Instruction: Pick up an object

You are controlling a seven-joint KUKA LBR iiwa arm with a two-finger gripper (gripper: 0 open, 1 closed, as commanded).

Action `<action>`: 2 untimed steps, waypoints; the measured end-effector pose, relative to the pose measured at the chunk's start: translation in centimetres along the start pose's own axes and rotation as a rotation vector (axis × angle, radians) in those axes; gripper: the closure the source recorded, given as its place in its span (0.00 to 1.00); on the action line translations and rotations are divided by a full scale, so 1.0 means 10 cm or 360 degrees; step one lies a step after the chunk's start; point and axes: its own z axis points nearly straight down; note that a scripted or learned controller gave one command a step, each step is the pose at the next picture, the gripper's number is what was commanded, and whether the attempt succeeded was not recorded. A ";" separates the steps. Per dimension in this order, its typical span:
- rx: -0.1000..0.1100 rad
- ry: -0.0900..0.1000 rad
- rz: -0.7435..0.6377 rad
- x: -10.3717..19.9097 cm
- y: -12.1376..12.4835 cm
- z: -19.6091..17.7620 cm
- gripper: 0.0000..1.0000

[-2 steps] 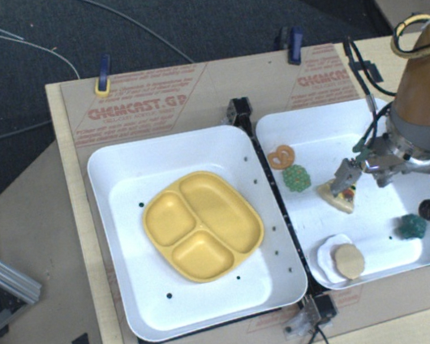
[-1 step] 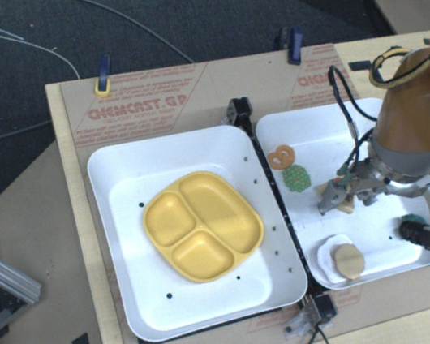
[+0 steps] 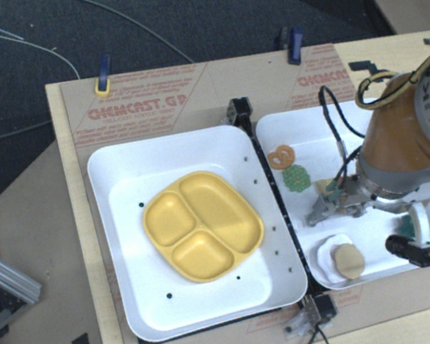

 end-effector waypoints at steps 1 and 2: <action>-0.0009 -0.0002 0.0000 0.00 0.01 -0.13 1.00; -0.0016 -0.0006 -0.0003 -0.05 0.07 -0.73 1.00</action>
